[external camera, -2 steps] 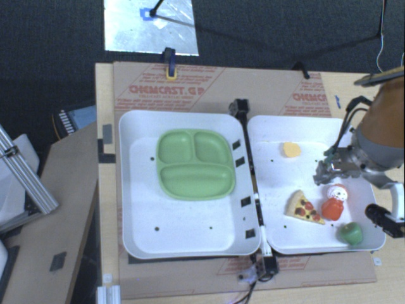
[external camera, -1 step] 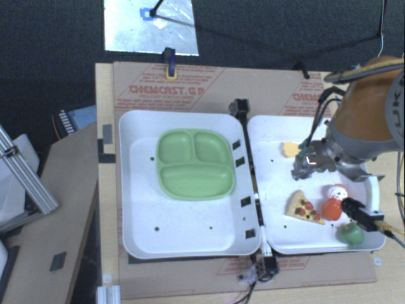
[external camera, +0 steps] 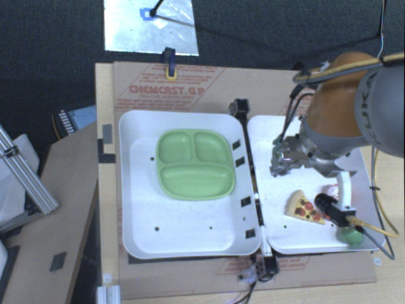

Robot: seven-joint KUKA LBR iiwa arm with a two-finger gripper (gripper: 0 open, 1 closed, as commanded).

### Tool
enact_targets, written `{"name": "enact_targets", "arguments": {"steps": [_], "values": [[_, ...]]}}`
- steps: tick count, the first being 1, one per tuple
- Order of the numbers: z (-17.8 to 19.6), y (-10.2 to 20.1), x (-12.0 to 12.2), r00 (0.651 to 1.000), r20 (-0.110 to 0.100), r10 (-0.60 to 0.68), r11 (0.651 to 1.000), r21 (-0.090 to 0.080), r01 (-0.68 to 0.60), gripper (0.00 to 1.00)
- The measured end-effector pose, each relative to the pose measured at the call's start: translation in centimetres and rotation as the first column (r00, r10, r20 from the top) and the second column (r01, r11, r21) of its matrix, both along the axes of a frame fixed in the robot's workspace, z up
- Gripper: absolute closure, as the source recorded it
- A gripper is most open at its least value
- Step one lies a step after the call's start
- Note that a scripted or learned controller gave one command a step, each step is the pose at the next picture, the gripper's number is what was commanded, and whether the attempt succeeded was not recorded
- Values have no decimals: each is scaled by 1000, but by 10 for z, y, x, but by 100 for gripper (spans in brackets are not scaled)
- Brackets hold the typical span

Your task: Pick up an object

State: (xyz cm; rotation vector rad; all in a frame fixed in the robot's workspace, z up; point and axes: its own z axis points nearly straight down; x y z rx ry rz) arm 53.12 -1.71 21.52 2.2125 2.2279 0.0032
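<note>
Gripper point(external camera: 281, 160) is hanging over the left half of the right bin point(external camera: 262, 138), and I am not managing to tell whether it is open or closed. The slice point(external camera: 304, 208) of pizza is lying flat nearer the camera, near the gripper but apart from it, while a plate point(external camera: 195, 163) is sitting in the left bin point(external camera: 136, 220). I am judging that the arm is needing to centre over the slice, straddle its narrower width and descend fully, since so flat a piece is likely slipping free otherwise
</note>
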Motion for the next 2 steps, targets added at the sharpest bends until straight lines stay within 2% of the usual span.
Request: {"name": "enact_targets", "arguments": {"steps": [2], "values": [[20,92,31,1000,1,2,1000,2,-2,100]]}}
